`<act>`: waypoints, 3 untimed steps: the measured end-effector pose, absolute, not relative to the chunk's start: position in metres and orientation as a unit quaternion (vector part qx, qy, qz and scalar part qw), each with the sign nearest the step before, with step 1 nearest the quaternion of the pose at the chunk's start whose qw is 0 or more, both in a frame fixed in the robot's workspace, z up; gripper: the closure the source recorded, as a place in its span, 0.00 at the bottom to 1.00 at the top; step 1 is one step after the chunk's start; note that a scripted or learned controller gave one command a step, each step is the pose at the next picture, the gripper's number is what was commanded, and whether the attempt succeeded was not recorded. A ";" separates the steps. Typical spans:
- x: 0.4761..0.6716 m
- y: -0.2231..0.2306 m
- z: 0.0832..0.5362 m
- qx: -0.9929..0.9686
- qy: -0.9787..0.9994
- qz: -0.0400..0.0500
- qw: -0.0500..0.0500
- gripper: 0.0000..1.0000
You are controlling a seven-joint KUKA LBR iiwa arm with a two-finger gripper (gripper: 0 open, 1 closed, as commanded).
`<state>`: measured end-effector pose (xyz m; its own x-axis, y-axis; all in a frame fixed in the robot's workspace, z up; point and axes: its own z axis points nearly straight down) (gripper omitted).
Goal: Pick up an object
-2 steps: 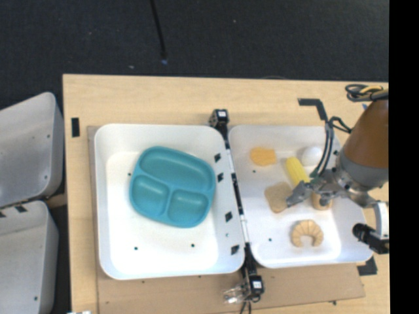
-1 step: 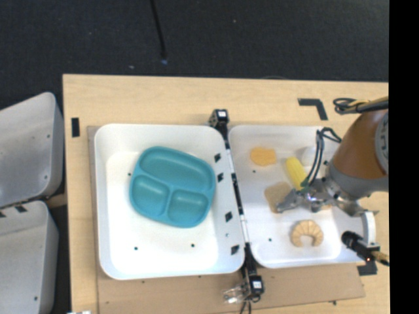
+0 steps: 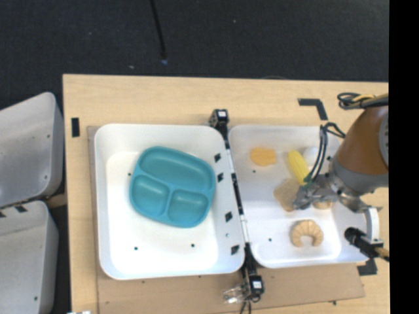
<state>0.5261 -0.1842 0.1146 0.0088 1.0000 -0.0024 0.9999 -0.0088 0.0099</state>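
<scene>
In the right bin (image 3: 275, 250) lie an orange round piece (image 3: 263, 156), a yellow corn cob (image 3: 298, 165), a tan flat piece (image 3: 286, 193) and a croissant (image 3: 306, 233). My gripper (image 3: 305, 198) is low in that bin, at the right edge of the tan piece and just below the corn cob. Another pale item (image 3: 323, 203) peeks out to the gripper's right. The arm's orange band (image 3: 363, 146) rises above it on the right. I see nothing lifted off the bin floor.
The left bin (image 3: 111, 241) holds a teal divided plate (image 3: 172, 186). A divider with black clips (image 3: 234, 195) runs between the bins. Cables (image 3: 357, 100) lie on the wooden bench at the upper right.
</scene>
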 end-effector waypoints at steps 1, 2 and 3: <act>0.531 -0.182 0.177 0.706 0.708 0.001 0.003 1.00; 0.542 -0.184 0.228 0.706 0.708 0.002 0.004 1.00; 0.543 -0.185 0.244 0.705 0.709 0.001 0.001 1.00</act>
